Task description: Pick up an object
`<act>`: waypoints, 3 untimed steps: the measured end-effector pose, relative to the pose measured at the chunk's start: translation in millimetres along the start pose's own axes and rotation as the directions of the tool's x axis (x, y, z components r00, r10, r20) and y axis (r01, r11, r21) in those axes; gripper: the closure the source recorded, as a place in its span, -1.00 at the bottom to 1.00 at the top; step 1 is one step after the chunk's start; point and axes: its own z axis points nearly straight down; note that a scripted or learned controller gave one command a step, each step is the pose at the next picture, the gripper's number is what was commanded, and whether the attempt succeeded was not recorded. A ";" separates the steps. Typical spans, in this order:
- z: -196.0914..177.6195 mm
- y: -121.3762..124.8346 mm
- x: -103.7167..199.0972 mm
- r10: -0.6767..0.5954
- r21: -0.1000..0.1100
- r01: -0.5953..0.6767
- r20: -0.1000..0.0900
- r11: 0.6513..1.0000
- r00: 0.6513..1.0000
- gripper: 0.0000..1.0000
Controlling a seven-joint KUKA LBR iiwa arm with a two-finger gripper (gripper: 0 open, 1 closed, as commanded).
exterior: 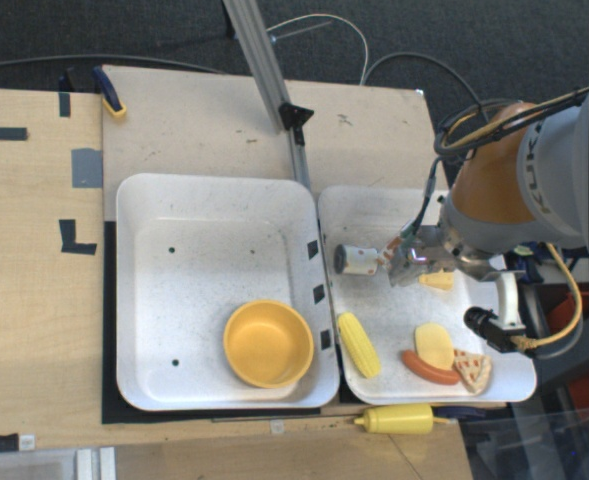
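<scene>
Mustard bottle (399,419) lies at the bench's front edge; gripper (406,260), grip state untellable, hovers near can (355,259), which could roll away if nudged.

Yellow bottle (398,419) on bench front edge, yellow-tipped clamp (109,92) far left

Dark carpet floor (94,13), pale wooden bench (29,298), grey tape marks (86,166), possibly cables (319,23) behind
</scene>
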 end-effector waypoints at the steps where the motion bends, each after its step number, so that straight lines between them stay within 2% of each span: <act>1: -54.3 3.8 -9.8 0.001 0.001 -0.001 0.001 1.000 1.000 1.00; 2: -74.1 4.1 -9.5 0.000 0.003 0.000 -0.001 1.000 1.000 1.00; 3: -83.1 28.7 39.9 -0.006 0.003 0.006 -0.003 1.000 1.000 1.00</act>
